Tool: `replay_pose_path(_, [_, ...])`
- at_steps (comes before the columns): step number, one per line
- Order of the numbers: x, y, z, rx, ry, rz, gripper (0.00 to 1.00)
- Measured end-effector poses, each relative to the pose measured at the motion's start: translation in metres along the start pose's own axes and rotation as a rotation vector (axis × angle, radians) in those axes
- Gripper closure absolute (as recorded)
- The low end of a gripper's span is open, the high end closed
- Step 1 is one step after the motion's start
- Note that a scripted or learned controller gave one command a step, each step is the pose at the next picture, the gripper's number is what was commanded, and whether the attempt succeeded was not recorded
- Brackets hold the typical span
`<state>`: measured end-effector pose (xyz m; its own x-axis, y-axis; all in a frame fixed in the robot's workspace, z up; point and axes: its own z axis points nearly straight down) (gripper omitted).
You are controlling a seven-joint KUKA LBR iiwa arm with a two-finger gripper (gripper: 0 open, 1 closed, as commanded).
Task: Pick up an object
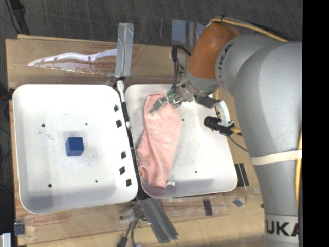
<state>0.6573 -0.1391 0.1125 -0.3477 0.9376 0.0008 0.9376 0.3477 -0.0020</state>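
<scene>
A pink towel lies crumpled lengthwise along the left side of the right bin. My gripper is down at the towel's far end, touching or just above the cloth. The metal parts blur into the fabric there, so I cannot make out whether any cloth is caught. A small blue cube sits alone on the floor of the left bin, far from the gripper.
The grey arm with its orange band reaches in over the right bin's far right corner. A black cable fitting hangs over that bin's right side. A grey divider with black clips separates the bins.
</scene>
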Motion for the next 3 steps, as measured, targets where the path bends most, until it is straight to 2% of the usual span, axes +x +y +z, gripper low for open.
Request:
replay_pose_path(1, [-0.023, -0.008, -0.004, -0.003, -0.003, 0.033, 0.00])
replay_pose_path(2, [-0.006, -0.007, -0.051, -0.002, -0.001, 0.366, 0.00])
replay_pose_path(3, [-0.031, -0.012, 0.021, 0.001, 0.000, 0.264, 0.00])
